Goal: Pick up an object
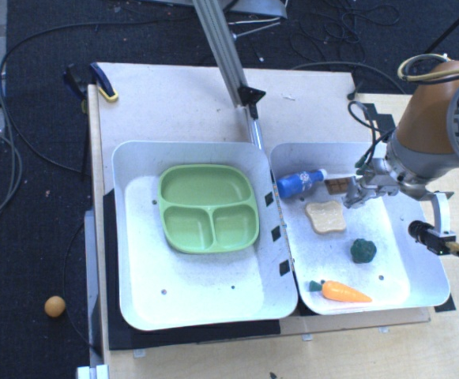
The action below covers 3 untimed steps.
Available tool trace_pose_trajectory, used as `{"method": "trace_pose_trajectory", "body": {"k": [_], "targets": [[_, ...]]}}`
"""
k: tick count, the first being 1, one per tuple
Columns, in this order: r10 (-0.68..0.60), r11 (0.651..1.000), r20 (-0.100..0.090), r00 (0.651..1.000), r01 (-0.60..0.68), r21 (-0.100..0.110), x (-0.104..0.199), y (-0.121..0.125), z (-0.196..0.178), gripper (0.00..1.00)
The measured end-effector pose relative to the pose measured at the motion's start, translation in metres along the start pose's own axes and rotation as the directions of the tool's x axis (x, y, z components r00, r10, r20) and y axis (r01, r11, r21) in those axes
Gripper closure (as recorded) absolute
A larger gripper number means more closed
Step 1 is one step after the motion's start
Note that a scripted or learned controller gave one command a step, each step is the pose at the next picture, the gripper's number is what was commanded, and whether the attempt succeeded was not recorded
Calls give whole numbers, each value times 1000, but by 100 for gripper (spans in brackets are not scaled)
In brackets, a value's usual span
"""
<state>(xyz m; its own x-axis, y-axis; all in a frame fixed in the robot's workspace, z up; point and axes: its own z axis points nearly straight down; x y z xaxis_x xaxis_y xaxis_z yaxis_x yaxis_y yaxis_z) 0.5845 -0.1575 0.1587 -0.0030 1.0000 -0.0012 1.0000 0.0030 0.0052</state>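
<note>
The right bin [419,283] holds a blue bottle [299,182] lying on its side at the back left, a tan bread slice [325,217] in the middle, a dark green lump [363,250] to its right, and an orange carrot [344,292] at the front. My gripper [355,195] hangs low over the back of this bin, just right of the bottle and above the bread slice. A small brown thing [338,185] lies beside the gripper's tip. Nothing shows between the fingers.
The left bin [134,290] carries a green divided plate [209,208]. A metal pole [225,46] slants from the top down to the gap between the bins. An orange ball [54,305] lies on the floor at left. Cables run over the dark floor.
</note>
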Motion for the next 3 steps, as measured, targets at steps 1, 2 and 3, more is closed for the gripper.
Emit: {"method": "trace_pose_trajectory", "body": {"k": [1, 2, 3], "targets": [[4, 1000, 2, 1000, -4, -1, -9, -4, -54, 100], [1, 1000, 2, 1000, -1, -2, -14, -5, -116, 100], [-5, 1000, -3, 1000, 5, 4, 46, -1, -118, 100]]}}
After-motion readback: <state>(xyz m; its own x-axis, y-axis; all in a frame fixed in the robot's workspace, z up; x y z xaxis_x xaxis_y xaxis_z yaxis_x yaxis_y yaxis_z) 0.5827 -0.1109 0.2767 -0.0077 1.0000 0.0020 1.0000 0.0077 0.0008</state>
